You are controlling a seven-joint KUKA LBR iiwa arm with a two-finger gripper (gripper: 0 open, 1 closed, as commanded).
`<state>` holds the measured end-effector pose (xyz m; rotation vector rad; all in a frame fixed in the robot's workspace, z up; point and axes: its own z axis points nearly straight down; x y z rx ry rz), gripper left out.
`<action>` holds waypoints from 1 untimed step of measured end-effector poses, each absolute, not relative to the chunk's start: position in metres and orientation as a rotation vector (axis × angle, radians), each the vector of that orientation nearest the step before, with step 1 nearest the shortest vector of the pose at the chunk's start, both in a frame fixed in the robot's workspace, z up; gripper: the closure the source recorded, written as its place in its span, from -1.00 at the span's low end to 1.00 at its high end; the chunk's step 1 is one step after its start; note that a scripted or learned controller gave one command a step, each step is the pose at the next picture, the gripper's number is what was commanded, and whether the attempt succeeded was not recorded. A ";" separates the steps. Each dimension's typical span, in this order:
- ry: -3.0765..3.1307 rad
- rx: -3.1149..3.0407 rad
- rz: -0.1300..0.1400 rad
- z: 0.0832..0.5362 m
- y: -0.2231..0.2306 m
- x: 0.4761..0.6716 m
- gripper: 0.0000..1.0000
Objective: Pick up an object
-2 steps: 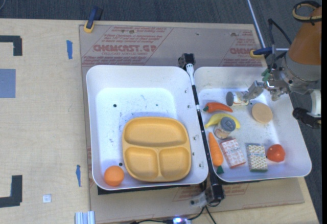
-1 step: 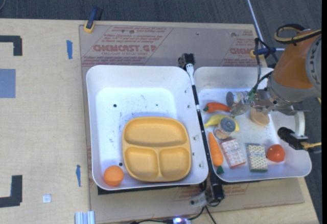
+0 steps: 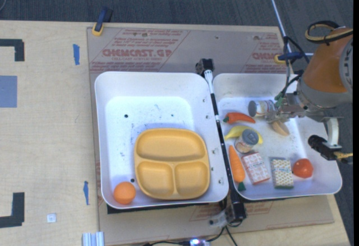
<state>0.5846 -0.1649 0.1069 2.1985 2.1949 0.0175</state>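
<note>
The arm (image 3: 328,73) comes in from the right and its gripper (image 3: 279,110) is low inside the right bin (image 3: 331,186), in the far half of it. I cannot tell if the fingers are apart or together, because they are small and mixed with the things under them. Just left of the gripper lies a small grey can (image 3: 258,108) on its side, and just under the gripper, on the near side, lies a tan piece (image 3: 280,127) that looks like bread or a peanut; it is not clear if either is touched. Left of them, near the wall between the bins, there is a red pepper (image 3: 239,118), a banana (image 3: 240,132) and a round tin (image 3: 250,138) beside the banana. Nearer to the front lie a carrot (image 3: 236,166), a red box (image 3: 257,168), a green and yellow sponge (image 3: 282,173) and a tomato (image 3: 302,168), in a row from left to right. The left bin (image 3: 112,93) holds a yellow tray (image 3: 171,162) with three compartments and an orange (image 3: 124,192) at its near left corner, touching the tray or almost. Both bins stand on a cardboard sheet (image 3: 168,48) on the bench (image 3: 45,144).
</note>
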 end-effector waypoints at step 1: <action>2.222 2.223 0.000 0.202 -0.154 0.481 1.00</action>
